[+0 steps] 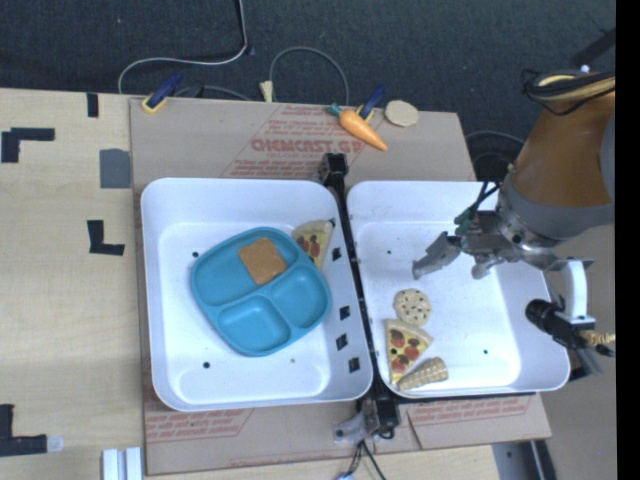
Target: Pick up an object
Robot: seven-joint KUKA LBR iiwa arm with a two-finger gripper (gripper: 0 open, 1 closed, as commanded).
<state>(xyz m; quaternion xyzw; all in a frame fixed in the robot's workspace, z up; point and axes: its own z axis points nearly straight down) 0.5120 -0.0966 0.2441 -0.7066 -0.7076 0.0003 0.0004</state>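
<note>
The grey arm [565, 168] with its orange band enters from the right edge of the frame and reaches over the right bin [500, 203], where the gripper [460, 263] hangs above the bin's bare upper half. Its two fingers are spread apart, one [435, 258] pointing toward the lower left and the other [487, 266] lying to its right, with nothing between them. Below the gripper, in the lower left part of the same bin, three toy foods lie close together: a round cookie [411, 306], just under it a pizza slice [406, 346], and under that a pale cone-shaped piece [424, 373] touching or nearly touching the slice. The gripper is apart from all three. In the left bin [165, 298], at the centre left of the frame, a blue divided plate [262, 296] lies tilted, and a square brown piece of toast [263, 261] rests in its upper compartment. A second pizza slice [315, 239] lies just beside the plate's upper right rim, near the wall between the bins. Both bins stand on a cardboard sheet [240, 138]; on the sheet above the bins, near the top centre of the frame, lie a toy carrot [362, 128] and, just to its right, a small round tan disc [402, 114].
</note>
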